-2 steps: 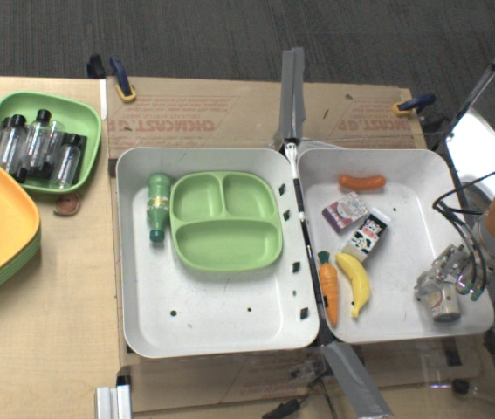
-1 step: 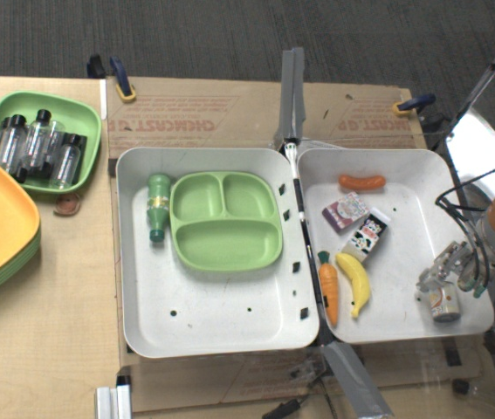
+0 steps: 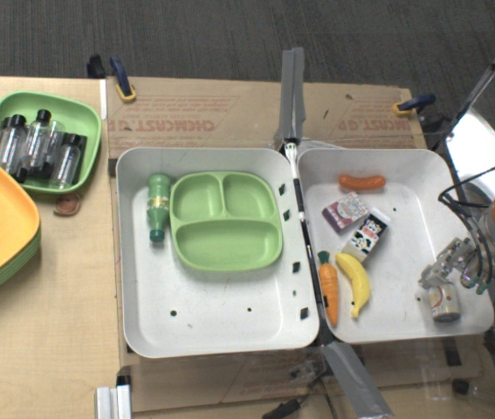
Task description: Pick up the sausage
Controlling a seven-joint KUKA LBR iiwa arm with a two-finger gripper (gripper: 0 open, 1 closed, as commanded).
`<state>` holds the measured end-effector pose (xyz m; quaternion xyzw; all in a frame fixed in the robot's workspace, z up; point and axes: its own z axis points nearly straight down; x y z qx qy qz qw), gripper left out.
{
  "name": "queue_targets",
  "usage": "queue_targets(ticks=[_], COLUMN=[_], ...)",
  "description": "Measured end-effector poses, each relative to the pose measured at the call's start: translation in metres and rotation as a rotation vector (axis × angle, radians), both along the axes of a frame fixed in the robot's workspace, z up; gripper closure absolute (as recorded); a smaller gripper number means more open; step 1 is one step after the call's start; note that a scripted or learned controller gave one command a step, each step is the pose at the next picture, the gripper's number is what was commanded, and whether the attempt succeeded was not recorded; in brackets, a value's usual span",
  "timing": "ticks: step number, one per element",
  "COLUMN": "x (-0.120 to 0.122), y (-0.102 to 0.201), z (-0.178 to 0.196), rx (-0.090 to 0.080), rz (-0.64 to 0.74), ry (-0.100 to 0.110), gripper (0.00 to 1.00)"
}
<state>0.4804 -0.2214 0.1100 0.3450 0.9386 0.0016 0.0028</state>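
Sausage (image 3: 362, 182) is lying near the far wall of the right bin (image 3: 404, 321), just beyond two small printed packets (image 3: 356, 221). My gripper (image 3: 443, 273) is hanging over the bin's right side, well apart from the sausage, directly above a small can (image 3: 444, 304); whether it is open or closed I cannot tell. A banana (image 3: 354, 279) and carrot (image 3: 329, 286) are resting near the left wall. The left bin (image 3: 221, 321) is holding a green divided plate (image 3: 225, 221) and a green bottle (image 3: 158, 206).
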Motion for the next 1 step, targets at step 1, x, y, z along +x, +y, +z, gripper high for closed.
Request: queue_targets(ticks=[1], x=[0.0015], y=[-0.0002], z=[0.0093], rx=[0.0], rz=[-0.003], ry=[-0.004], gripper=[1.0])
